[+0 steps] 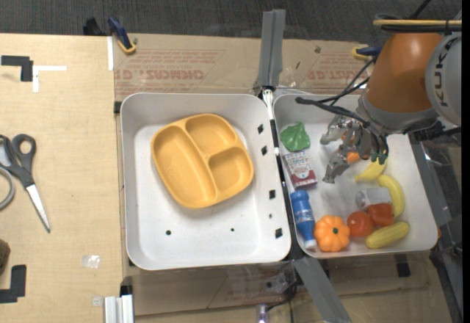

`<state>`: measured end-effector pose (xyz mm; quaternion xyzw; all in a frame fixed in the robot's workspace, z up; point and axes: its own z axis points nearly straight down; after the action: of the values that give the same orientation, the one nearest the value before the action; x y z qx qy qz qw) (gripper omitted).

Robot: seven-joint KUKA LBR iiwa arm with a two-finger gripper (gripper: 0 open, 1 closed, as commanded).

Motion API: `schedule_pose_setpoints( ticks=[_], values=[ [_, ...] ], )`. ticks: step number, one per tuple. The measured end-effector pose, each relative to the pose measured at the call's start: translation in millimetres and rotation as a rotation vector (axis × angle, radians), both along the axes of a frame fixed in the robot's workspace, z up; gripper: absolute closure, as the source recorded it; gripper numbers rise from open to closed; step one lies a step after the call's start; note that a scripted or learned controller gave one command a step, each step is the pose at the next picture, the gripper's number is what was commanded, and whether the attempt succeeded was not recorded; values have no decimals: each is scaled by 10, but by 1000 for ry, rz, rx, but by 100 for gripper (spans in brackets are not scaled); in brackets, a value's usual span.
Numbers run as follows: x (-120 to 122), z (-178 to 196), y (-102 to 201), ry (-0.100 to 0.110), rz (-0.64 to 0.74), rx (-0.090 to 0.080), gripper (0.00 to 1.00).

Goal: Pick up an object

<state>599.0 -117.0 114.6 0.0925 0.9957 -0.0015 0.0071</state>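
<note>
The gripper [346, 147] hangs over the right bin [418, 241] with its fingers spread apart, nothing visibly between them. Just beside it lies a curved yellow banana [391, 189]; further off sit a green pepper [295, 137] and a small orange pumpkin [332, 233].

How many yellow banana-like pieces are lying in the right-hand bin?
2, possibly more hidden under the gripper. One banana lies along the right bin's right side, and a smaller yellow piece rests in the near right corner, beside the tomato.
</note>
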Motion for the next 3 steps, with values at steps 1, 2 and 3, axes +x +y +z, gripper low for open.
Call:
schedule_pose_setpoints(
  ticks=[1, 2, 3],
  values=[
    [-274, -220, -303, 12, -67, 4, 0],
    [62, -205, -419, 7, 29, 2, 0],
    [183, -201, -424, 6, -31, 3, 0]
  ],
)
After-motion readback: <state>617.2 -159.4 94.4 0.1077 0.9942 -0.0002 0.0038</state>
